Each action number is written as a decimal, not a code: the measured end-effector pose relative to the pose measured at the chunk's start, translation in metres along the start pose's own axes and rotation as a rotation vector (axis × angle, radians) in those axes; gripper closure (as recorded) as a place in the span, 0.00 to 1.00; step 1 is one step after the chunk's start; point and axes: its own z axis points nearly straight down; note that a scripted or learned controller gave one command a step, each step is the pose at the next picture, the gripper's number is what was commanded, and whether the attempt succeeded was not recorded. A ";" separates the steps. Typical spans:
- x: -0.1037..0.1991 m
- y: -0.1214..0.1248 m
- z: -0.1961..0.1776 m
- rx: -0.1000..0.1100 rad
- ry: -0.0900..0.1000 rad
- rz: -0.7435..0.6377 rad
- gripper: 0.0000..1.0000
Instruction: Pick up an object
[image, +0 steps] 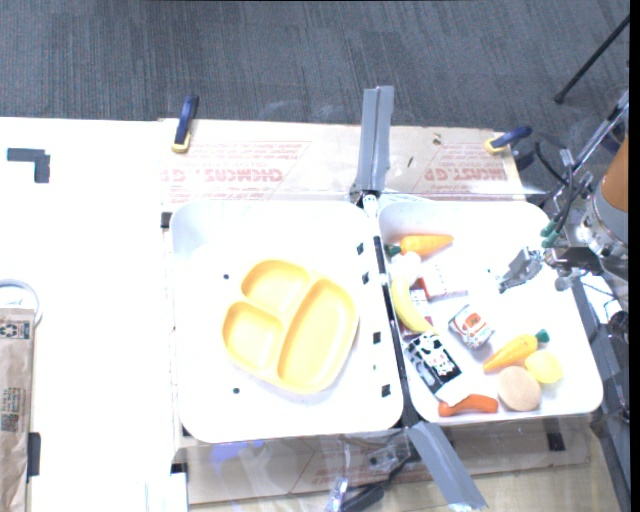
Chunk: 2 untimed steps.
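Objects in the right bin (590, 400) are listed from the near edge outward. Nearest the camera lie an orange-red piece (468, 404), a tan round item (519, 389) and a yellow round item (544, 368), grouped at the near corner. Just beyond them rests a carrot (512, 351), long axis running near-left to far-right, green top toward the arm side. A black-and-white carton (434, 361) lies by the divider, and a small red-and-white can (471, 326) sits between that carton and the carrot. A banana (407, 303) lies along the divider, long axis running near to far. A second carrot (426, 242) lies farthest, at the far left of this bin.

The left bin (200, 240) carries a yellow divided plate (290, 323).

The tool (520, 268) hangs over the right bin's far-right area, above bare bin floor, with nothing between its fingers. Whether those fingers stand apart or together cannot be told at this resolution.

Governing relation: no object lies directly under the tool. The closest candidates, the can and the near carrot, lie toward the camera from it, the can also slightly left. A grasp on the carrot would probably call for fingers closing across its long axis.
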 end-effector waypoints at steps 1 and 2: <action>0.011 -0.034 0.147 -0.001 0.001 0.114 0.00; 0.022 0.027 0.150 -0.003 -0.001 -0.232 0.00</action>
